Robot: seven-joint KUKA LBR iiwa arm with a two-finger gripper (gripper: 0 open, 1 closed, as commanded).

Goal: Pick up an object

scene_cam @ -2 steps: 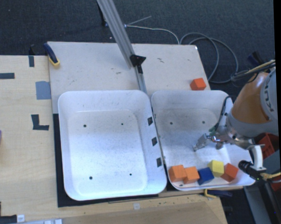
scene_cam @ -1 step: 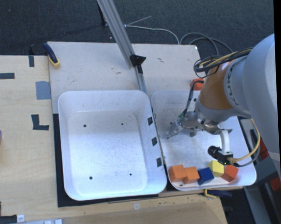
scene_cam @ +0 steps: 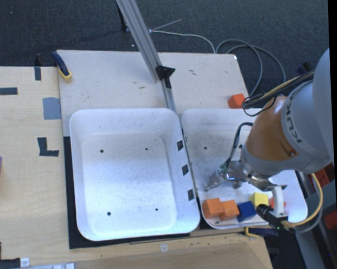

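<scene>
Orange blocks (scene_cam: 221, 208), a blue block (scene_cam: 245, 210) and a yellow block (scene_cam: 260, 199) clustered at the near edge of the right bin (scene_cam: 204, 129), just below the gripper (scene_cam: 215, 182), fingers spread and grasping nothing, left bin (scene_cam: 125, 172) alongside on the desk (scene_cam: 116, 77).

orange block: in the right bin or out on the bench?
In. The orange block lies inside the right bin, at its near edge beside a blue block, below the gripper.
</scene>
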